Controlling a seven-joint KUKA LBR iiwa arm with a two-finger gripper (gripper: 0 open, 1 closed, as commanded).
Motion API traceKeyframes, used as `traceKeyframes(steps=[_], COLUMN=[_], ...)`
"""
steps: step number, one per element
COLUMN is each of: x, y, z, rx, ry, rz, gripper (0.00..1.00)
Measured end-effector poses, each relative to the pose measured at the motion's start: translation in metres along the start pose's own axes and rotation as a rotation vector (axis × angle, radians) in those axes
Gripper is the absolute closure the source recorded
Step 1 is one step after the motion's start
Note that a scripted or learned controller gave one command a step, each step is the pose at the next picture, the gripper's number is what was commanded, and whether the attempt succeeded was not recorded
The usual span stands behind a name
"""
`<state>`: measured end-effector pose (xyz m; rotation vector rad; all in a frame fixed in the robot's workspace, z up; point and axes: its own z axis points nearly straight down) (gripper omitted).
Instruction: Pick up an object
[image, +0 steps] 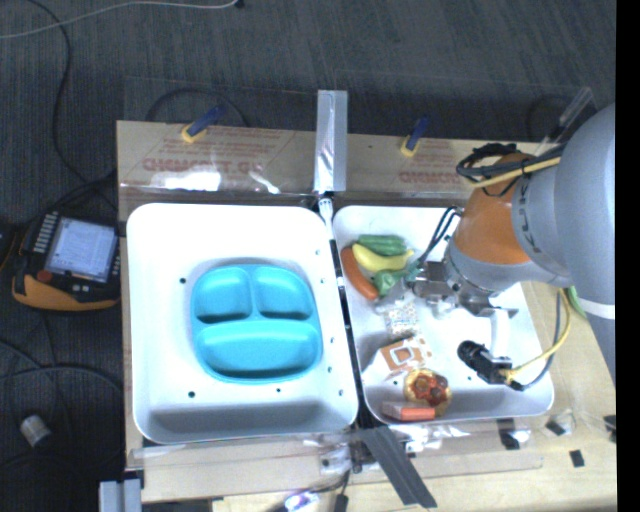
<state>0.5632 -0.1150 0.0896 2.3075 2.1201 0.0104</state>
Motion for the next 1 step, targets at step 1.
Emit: traceKeyframes(steps=[1], x=[0.0005], y=[0.0005], z=[-0.0098], rx=[0.0], ry=[0.002], rz=[0.0], gripper=[1.0])
